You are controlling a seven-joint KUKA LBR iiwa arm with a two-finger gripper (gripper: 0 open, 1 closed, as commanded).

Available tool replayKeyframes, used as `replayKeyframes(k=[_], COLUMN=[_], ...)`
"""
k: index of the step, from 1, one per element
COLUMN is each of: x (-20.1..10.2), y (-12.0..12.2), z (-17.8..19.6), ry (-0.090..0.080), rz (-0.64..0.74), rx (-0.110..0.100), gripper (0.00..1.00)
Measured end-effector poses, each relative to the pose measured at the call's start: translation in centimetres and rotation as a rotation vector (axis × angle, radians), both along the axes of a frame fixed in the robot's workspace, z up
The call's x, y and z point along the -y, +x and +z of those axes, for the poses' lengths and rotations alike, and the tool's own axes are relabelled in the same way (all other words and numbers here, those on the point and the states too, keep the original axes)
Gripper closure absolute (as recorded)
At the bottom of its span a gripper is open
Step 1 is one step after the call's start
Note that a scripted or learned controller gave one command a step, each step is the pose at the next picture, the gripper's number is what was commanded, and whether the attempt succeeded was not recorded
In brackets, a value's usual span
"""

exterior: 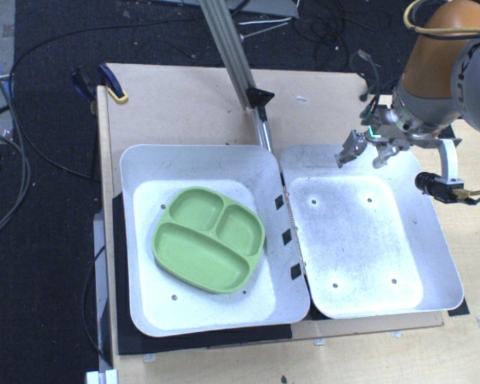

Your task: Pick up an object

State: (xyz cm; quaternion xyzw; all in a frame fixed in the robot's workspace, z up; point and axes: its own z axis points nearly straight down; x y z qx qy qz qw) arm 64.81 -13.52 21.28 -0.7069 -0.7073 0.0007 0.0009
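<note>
Green divided plate (209, 239) lies in the left bin (136, 174), long axis slanting toward the lower right. Claw (366, 152) hangs spread open, gripping nothing, over the right bin's (436, 238) far edge, so the plate lies well off to its left and nearer the camera.
</note>
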Motion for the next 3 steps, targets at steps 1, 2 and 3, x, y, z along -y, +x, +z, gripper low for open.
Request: replayKeyframes(k=[1, 2, 3], x=[0.0, -0.5, -1.1], y=[0.1, -0.5, 0.2], z=[0.1, -4.5, -10.2], ry=[0.0, 0.0, 0.0], rz=[0.0, -0.001, 0.003], rx=[0.003, -0.002, -0.002], gripper=[0.0, 0.0, 0.0])
